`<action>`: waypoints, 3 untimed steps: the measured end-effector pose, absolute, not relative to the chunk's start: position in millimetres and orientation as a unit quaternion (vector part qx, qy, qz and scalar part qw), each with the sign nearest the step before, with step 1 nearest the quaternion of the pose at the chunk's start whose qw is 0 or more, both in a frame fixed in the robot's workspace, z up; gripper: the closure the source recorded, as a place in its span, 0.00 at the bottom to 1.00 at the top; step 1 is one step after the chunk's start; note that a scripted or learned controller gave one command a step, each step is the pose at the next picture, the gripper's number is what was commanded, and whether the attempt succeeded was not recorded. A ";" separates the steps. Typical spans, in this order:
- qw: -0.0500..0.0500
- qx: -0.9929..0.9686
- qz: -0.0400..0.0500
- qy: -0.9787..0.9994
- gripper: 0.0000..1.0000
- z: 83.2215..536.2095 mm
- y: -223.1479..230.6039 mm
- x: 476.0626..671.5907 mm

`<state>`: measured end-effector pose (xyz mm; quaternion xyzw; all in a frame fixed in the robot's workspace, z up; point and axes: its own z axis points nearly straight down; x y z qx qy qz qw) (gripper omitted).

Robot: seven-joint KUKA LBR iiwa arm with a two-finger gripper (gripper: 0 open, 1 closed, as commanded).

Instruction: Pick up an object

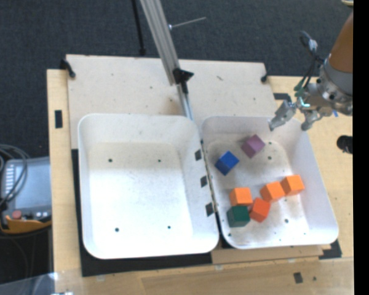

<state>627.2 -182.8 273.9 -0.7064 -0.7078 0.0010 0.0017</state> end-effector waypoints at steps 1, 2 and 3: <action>-0.001 -0.706 0.001 -0.708 0.00 277.0 -183.4 627.7; 0.001 -0.705 0.002 -0.709 0.00 217.7 -180.4 633.9; 0.001 -0.705 0.002 -0.709 0.00 162.3 -173.9 639.4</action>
